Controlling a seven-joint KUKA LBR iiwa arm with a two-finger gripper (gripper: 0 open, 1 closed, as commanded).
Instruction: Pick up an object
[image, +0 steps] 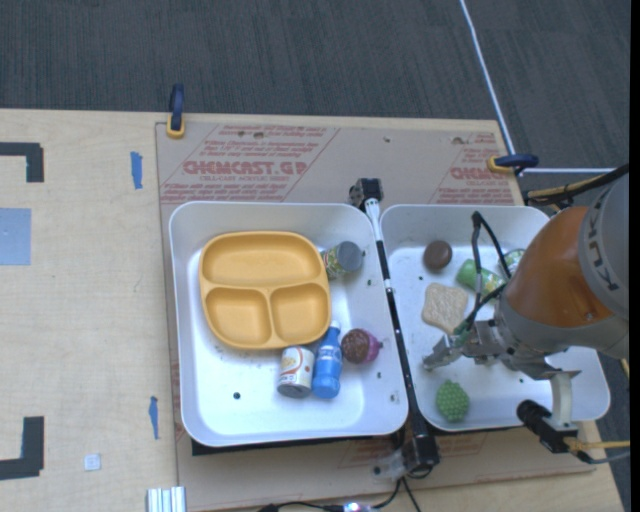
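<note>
My gripper (447, 350) hangs low over the right bin (405, 270), reaching in from the right. It is open, with nothing between its fingers. Just above its tips lies a pale bread-like slice (445, 305). A green bumpy ball (452, 401) sits just below them, near the bin's front wall. Farther back in this bin are a brown ball (437, 255) and a green object (469, 273), partly hidden by the arm's cable.
The left bin (205, 405) holds a yellow divided plate (265, 288), a small can (294, 370), a blue bottle (327, 369), a dark purple ball (357, 346) and a grey-green object (345, 258). The arm's orange-banded wrist (560, 290) covers the right bin's right half.
</note>
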